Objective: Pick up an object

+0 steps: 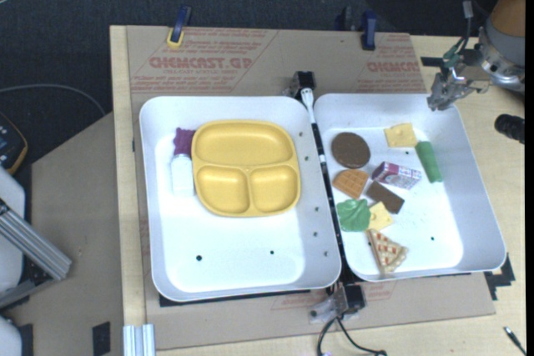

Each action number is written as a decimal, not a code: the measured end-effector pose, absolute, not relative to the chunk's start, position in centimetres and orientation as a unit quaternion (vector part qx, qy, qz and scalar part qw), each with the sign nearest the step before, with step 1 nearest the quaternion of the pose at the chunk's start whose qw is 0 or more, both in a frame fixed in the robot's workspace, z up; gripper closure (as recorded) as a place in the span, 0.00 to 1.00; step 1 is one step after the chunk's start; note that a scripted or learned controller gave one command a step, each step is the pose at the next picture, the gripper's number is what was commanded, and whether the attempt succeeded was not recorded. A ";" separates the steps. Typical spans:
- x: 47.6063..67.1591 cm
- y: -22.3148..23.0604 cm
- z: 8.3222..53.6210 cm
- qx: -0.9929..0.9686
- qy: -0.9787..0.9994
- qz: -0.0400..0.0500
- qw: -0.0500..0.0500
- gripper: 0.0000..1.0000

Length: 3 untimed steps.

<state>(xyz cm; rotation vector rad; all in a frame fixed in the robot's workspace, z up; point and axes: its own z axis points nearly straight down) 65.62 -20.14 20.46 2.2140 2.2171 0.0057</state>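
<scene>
The gripper [440, 95] is hovering over the right bin's [476, 204] far right corner, jaw state unreadable, while the green stick [429, 161] is lying near the right edge, long axis running front-to-back.

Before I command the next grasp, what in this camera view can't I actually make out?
- Pincer: small and blurred over the right bin's far rim; its finger state is unreadable.
- Arm: cut off by the right edge.
- White bottle and purple item: partly hidden behind the yellow divided tray.
- Small boxed item: label too small to read.
</scene>
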 end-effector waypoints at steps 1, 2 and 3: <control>65.7 -20.2 22.7 0.707 0.707 0.001 0.003 1.00; 62.9 -15.5 21.9 0.706 0.708 -0.001 -0.002 1.00; 60.1 -11.0 21.5 0.706 0.709 0.000 -0.002 1.00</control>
